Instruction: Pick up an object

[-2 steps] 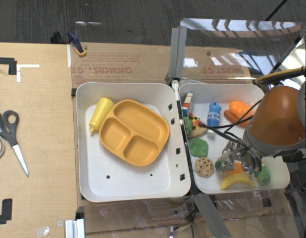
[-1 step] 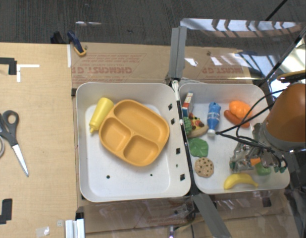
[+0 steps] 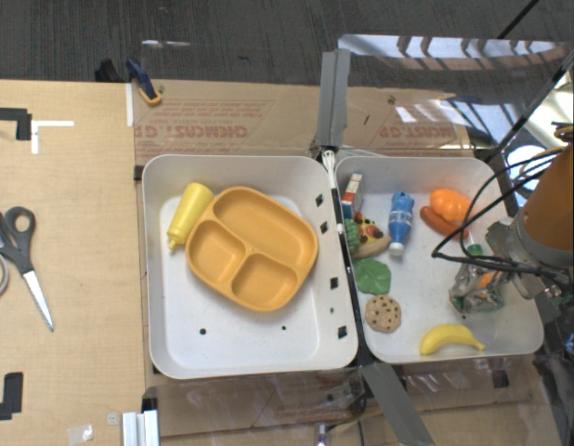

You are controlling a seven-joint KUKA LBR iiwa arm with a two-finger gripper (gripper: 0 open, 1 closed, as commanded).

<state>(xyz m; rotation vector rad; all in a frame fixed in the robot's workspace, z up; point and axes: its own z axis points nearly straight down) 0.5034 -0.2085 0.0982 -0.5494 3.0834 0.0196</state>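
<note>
Orange-banded arm lowers its gripper (image 3: pixel 479 289) into the right bin (image 3: pixel 519 342), beside the banana (image 3: pixel 450 339); its grip state I cannot tell.

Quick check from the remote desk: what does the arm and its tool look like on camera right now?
The arm shows as a rounded orange band at the right edge, with grey metal below it. Thin black cables loop off it over the right bin. The tool is a small grey and clear assembly with greenish and orange tints.
</note>
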